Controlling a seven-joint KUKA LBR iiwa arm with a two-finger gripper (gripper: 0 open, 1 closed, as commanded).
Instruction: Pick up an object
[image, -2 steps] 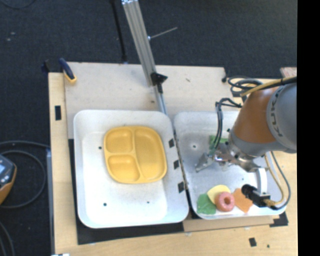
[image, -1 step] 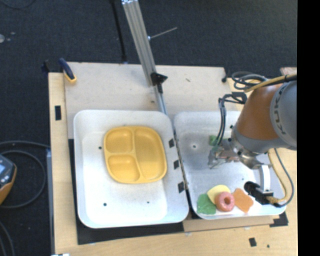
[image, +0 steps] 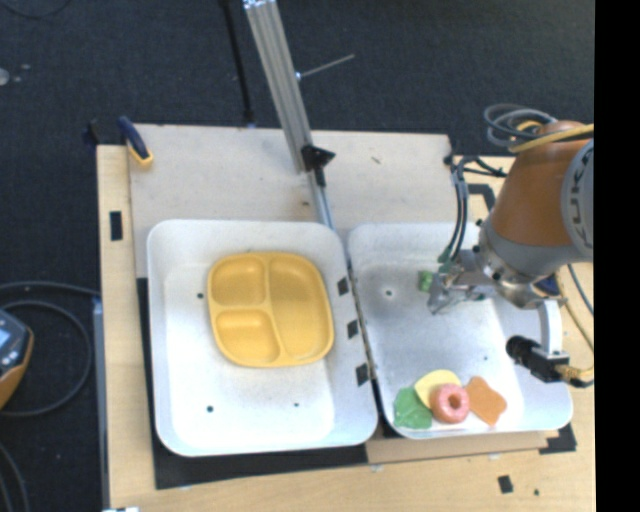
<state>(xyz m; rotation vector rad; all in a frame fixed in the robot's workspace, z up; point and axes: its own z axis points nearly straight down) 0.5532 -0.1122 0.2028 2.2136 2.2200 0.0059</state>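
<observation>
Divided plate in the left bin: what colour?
Yellow; the divided plate shows plainly in the camera view.

Bench (image: 230, 175): light tan board top, seen at a slant from above, dark floor around it. Two shallow white bins sit side by side on it, touching along their inner edges. Left bin (image: 180, 400) holds a yellow divided tray (image: 270, 308). Right bin (image: 400, 262) has small items bunched at its near edge. A blue-and-yellow clamp (image: 134, 140) grips the bench's far left corner. A grey metal post (image: 285, 90) rises from the far edge, between the bins.
</observation>
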